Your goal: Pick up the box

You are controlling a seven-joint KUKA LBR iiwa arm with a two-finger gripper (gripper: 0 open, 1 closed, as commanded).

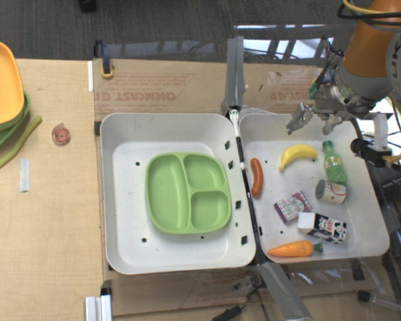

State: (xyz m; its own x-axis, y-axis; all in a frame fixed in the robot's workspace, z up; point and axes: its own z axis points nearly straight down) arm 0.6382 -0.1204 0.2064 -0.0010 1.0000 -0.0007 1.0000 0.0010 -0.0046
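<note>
The box (324,227) is a small white carton with black patches, lying flat near the front of the right bin (374,246). My gripper (319,121) hovers over the back of that bin, well behind the box and just beyond the banana (299,155). Its fingers (299,120) are spread open with nothing between them.
Also in the right bin are a red sausage (256,177), a green bottle (333,165), a tin can (331,191), a purple packet (292,206) next to the box, and a carrot (294,249). The left bin (120,246) holds a green divided plate (188,192).
</note>
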